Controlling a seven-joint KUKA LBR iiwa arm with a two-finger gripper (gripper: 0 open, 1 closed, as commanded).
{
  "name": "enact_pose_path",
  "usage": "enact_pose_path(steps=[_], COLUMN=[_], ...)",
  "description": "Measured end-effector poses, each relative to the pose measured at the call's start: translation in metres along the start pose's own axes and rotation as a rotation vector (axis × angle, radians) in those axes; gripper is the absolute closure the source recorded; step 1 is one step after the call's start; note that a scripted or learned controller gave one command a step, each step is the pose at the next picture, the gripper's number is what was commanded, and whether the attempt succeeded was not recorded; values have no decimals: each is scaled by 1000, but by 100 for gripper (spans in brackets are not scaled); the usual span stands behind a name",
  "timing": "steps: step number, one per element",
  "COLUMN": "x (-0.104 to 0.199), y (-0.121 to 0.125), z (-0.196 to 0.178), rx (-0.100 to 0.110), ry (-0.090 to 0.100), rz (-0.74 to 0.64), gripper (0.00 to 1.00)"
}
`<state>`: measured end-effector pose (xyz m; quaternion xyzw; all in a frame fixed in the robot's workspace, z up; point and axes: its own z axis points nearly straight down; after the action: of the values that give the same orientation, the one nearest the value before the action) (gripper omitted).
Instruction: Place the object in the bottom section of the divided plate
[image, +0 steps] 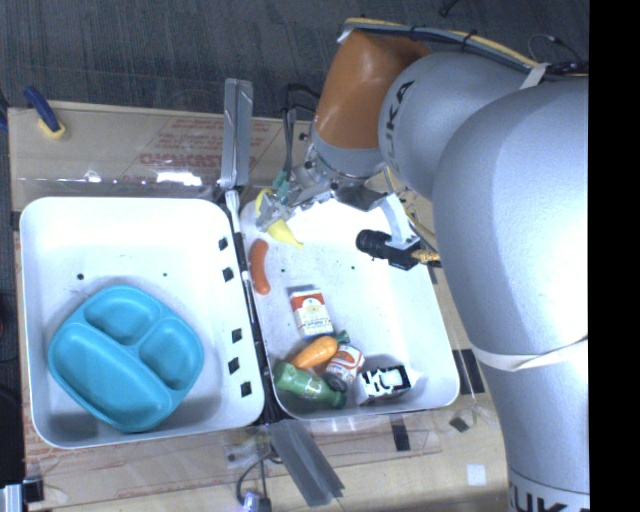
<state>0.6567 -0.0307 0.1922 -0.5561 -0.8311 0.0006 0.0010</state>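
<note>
Hovering: hand (288, 197) over banana (280, 230) (right bin (425, 330)) | nothing visibly gripped

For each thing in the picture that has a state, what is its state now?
divided plate: in left bin, nothing in it
banana: in right bin, beside gripper
sausage: flat, by left wall
carton: flat, alone
carrot: on the pile
green bottle: on its side
</note>
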Motion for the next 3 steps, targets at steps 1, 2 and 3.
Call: enact_pose_path(steps=[1, 2, 3], x=[84, 173, 250], y=[-18, -30, -67], z=[1, -4, 3], rx=[1, 2, 3], ry=[0, 0, 0], rz=[-116, -209, -213], gripper=[100, 100, 100])
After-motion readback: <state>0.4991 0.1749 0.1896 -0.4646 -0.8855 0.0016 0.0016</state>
